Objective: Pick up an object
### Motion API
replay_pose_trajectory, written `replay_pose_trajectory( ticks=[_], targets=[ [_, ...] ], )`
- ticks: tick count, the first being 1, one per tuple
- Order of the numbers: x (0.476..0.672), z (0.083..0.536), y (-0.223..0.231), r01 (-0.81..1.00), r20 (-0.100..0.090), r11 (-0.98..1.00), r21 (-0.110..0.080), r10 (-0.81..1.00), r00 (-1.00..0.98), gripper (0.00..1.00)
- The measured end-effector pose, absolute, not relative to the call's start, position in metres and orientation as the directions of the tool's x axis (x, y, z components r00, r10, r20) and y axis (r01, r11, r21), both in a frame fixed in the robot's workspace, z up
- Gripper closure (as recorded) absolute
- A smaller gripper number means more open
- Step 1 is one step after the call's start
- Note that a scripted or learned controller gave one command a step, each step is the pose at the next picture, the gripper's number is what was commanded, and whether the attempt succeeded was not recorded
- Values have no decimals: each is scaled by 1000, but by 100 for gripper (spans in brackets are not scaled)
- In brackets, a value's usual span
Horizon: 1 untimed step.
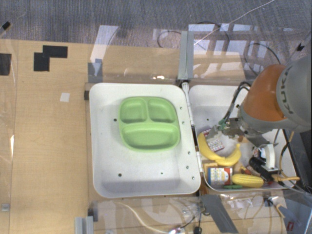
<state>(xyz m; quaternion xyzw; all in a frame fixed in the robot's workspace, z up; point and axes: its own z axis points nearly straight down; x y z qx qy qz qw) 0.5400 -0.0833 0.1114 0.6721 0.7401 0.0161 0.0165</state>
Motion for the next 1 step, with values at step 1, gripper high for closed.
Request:
replay_pose_trajectory(
  ticks=[1],
  targets=[
    [576, 97, -84, 999, 1, 26, 25, 1000, -27, 0]
  ],
)
